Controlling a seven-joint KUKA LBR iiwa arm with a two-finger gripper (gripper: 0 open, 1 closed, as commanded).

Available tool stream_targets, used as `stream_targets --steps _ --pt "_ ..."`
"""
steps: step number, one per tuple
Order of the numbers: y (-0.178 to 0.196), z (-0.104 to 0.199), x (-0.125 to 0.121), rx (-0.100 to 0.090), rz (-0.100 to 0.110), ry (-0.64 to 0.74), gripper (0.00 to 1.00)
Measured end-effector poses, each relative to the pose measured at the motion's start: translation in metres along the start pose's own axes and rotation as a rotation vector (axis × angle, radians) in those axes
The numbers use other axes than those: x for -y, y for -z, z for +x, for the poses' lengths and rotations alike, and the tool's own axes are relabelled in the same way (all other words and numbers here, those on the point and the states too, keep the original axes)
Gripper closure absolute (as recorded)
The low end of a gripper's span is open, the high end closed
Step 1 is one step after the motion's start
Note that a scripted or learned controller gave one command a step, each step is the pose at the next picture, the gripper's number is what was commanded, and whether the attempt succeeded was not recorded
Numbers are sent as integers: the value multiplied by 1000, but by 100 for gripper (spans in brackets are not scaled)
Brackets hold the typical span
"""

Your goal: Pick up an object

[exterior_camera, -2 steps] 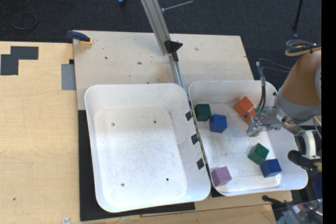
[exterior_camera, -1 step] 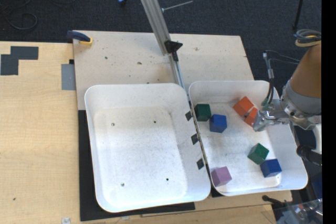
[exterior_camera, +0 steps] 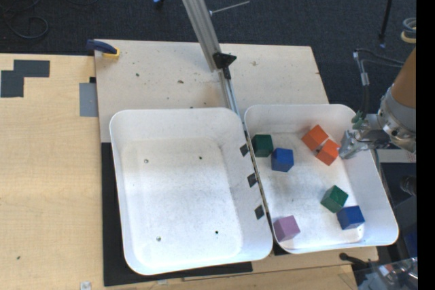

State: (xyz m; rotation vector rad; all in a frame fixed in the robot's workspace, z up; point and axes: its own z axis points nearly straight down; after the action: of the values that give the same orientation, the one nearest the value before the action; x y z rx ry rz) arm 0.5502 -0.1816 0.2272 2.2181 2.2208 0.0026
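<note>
Orange block [exterior_camera: 320, 144] lies in the right bin [exterior_camera: 380, 193], in its upper right part, just beside the gripper [exterior_camera: 349, 145]. The gripper reaches in over the bin's right rim, its pale metal tip at the block's right edge — whether it touches the block cannot be told, and nothing shows plainly between its parts. Whether the claw is apart or together cannot be told at this size.

The orange block looks like two cubes joined, or two cubes set close; its long axis runs on a slant from upper left to lower right, the lower right end nearest the gripper.

Around it in the same bin lie a dark green cube [exterior_camera: 262, 145] against the left wall, a blue cube [exterior_camera: 282, 159] just beside it, a second green cube [exterior_camera: 334, 198] lower down, a second blue cube [exterior_camera: 351, 216] near the lower right corner, and a purple cube [exterior_camera: 286, 228] at the lower left corner. These stand well apart from the orange block.

The left bin [exterior_camera: 119, 146] sits alongside, its floor speckled with dark marks; black clips join the two bins along their shared wall. Both rest on a pale bench [exterior_camera: 156, 71]. An aluminium rail [exterior_camera: 197, 10] slants up from the seam between the bins. Behind lies dark carpet with cables — to the left, a light wooden board [exterior_camera: 47, 166].
</note>
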Motion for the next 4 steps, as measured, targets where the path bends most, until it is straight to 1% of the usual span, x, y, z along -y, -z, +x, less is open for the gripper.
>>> stream_targets --steps 1,2,4 --pt "8 53 3 -4 5 4 100" --pt "17 107 -1 -3 4 4 100" --pt "-8 213 -11 -3 9 3 100"
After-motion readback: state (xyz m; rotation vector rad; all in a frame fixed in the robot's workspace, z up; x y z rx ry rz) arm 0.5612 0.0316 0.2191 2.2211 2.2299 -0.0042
